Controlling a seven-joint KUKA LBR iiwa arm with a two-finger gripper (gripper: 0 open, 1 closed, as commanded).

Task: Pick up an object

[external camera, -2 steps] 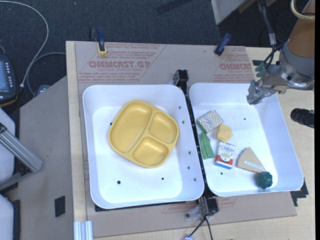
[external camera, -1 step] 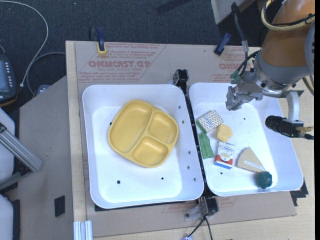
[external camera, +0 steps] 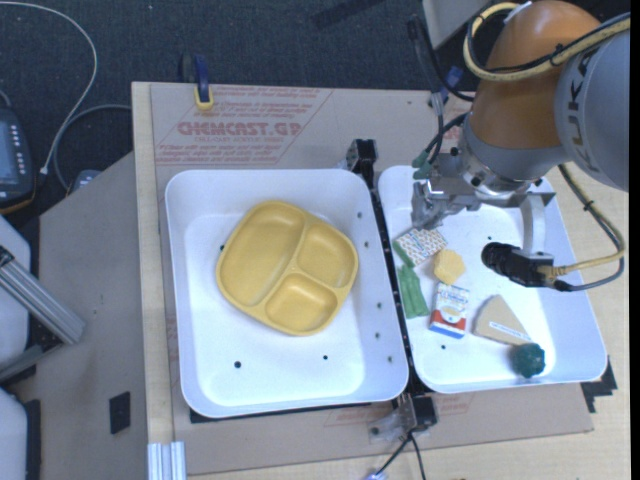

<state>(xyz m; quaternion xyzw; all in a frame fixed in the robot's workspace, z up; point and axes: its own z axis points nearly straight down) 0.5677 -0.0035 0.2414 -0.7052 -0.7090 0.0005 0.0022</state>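
Observation:
My gripper [external camera: 430, 211] hangs over the far left part of the right bin [external camera: 580, 313], just above a small checkered packet [external camera: 420, 243]. Close by lie a yellow chunk [external camera: 449, 265], a green strip [external camera: 411, 288] along the bin's left wall, a red-and-white carton [external camera: 451, 310], a pale cheese wedge [external camera: 500, 320] and a teal ball [external camera: 528, 359]. Nothing shows between the fingers.
A yellow divided plate [external camera: 288, 266] lies in the left bin [external camera: 190, 298]. A black fitting [external camera: 515, 261] with a yellow cable hangs from the arm over the right bin. The arm's bulk covers the right bin's far side.

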